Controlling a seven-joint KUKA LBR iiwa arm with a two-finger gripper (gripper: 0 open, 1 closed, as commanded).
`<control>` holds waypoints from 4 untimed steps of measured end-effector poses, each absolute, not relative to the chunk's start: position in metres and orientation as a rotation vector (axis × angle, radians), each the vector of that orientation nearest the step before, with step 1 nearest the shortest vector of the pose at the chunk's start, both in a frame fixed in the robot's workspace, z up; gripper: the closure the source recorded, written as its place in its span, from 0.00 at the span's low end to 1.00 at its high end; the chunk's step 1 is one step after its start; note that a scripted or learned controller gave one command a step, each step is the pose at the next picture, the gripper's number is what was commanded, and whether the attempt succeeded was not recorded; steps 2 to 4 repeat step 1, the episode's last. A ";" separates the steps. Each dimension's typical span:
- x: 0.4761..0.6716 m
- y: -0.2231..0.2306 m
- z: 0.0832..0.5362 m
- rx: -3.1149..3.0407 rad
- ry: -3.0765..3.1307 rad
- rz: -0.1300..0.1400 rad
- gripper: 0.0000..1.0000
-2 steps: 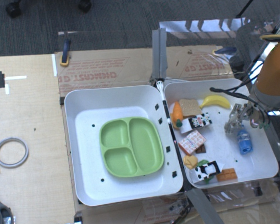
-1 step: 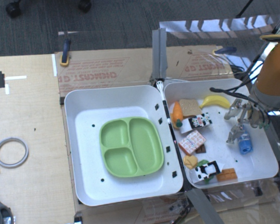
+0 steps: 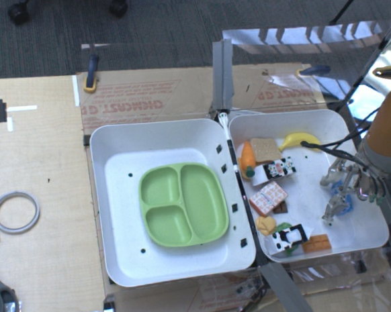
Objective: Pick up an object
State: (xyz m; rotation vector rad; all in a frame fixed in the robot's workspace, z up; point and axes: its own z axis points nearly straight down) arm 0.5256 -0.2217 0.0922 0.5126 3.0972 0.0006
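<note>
- The gripper [image 3: 335, 198] hangs over the right bin [image 3: 363, 236] near its right edge; whether it's open or gripping anything can't be made out.
- Likely target — the banana [image 3: 299, 140] by the far edge: light, stiff plastic, slippery, best pinched mid-curve.
- Toy foods crowd the bin's left edge.
- The left bin [image 3: 123, 258] holds a green divided plate [image 3: 184, 204].

Red print runs across the cardboard sheet [image 3: 137, 99] at the bins' twelve o'clock side. It stands reversed and cannot be read for certain
</note>
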 end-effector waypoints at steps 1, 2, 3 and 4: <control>0.527 -0.222 0.102 0.512 3.093 0.001 1.00; 0.527 -0.222 0.102 0.512 3.093 0.001 1.00; 0.527 -0.222 0.102 0.512 3.093 0.001 1.00; 0.527 -0.222 0.102 0.512 3.093 0.001 1.00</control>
